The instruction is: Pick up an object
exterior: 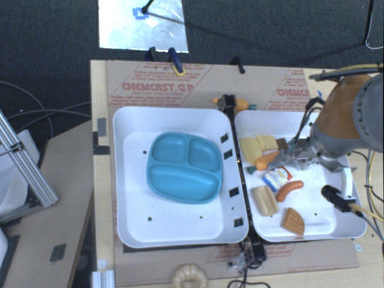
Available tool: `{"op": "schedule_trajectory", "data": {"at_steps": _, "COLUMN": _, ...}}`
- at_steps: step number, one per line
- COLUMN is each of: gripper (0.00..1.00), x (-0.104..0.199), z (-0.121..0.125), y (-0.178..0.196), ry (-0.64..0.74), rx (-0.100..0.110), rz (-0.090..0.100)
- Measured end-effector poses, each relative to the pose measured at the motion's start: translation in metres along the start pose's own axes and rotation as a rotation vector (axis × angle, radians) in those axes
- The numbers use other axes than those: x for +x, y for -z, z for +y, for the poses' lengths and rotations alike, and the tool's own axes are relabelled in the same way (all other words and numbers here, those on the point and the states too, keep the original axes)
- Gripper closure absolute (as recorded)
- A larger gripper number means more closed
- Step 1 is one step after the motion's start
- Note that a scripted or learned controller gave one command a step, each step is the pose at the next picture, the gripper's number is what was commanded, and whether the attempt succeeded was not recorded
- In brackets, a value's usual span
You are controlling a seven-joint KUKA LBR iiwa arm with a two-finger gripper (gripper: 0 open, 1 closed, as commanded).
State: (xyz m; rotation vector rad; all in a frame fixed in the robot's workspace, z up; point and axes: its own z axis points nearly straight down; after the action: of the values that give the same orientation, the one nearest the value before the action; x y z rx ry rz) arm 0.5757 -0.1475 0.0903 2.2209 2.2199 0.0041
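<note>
While several toy foods lie scattered in the right bin (345,224), the one nearest the gripper (287,153) is an orange carrot-like piece (266,159), lying at a slant just left of the gripper's tip and touching or nearly touching it. Whether it sits between the fingers cannot be told, and whether they are spread or closed cannot be told either, since that end of the arm is dark and small. Just above the carrot-like piece rest pale yellow pieces (259,144). Below it lies a small blue, white and red packet (276,177), with a reddish sausage (290,189) beside it to the right. Further down are a tan bread roll (264,200) and a brown waffle-like wedge (293,221), slightly apart.

From the right, the arm (354,116) reaches over the right bin, its orange band (335,107) above the grey wrist, which bends down and to the left so that the gripper points toward the bin's upper left part, low over the floor of the bin.

Beside it, the left bin (129,221) holds a blue divided plate (183,166) near its middle. Both bins sit on a cardboard-covered surface (162,86).
</note>
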Motion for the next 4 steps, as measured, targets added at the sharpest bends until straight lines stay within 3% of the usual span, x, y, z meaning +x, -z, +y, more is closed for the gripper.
{"op": "schedule_trajectory", "data": {"at_steps": 1, "gripper": 1.00, "x": 0.000, "z": 0.004, "y": 0.016, "ry": 0.002, "rx": -0.012, "rz": -0.001}}
{"op": "schedule_trajectory", "data": {"at_steps": 3, "gripper": 1.00, "x": 0.006, "z": 0.015, "y": 0.129, "ry": 0.005, "rx": -0.004, "rz": -0.002}}
{"op": "schedule_trajectory", "data": {"at_steps": 4, "gripper": 1.00, "x": 0.048, "z": -0.003, "y": 0.139, "ry": 0.009, "rx": 0.001, "rz": 0.000}}
